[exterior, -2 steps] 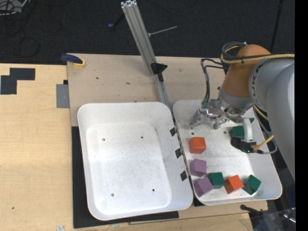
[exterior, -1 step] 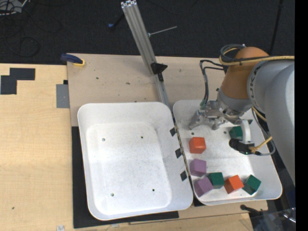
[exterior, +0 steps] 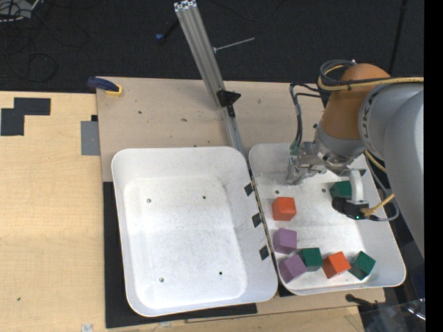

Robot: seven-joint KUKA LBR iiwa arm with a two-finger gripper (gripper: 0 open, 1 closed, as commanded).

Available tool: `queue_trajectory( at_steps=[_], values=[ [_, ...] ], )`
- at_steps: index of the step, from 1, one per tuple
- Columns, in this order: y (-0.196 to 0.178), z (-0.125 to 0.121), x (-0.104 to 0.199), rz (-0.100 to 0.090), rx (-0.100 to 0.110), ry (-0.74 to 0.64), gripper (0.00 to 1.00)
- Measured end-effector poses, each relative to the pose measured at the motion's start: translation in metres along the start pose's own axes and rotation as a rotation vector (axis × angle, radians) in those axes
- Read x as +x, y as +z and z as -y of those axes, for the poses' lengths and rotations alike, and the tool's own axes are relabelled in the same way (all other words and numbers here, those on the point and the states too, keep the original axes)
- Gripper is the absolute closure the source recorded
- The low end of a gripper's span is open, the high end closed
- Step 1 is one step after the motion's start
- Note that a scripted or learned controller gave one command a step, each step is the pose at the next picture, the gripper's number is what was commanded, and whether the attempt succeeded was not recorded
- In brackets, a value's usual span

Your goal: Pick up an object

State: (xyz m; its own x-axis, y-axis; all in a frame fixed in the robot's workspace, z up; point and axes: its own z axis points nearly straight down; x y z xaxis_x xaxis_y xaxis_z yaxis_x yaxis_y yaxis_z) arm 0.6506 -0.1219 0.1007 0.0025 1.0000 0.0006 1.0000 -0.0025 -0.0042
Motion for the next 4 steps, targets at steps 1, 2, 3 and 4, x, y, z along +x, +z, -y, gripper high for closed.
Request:
queue_trajectory(
  at_steps=[1,2,3,4],
  values=[
    [-0.048,0.003,0.007,0.001,-0.007,-0.006,1.00],
    [-0.111,0.001,0.002,0.002,-0.009,-0.007,1.00],
    [-0.110,0.001,0.002,0.001,-0.003,-0.009,1.00],
    [-0.122,0.007,0.054,-0.002,-0.001,-0.007,1.00]
  ],
)
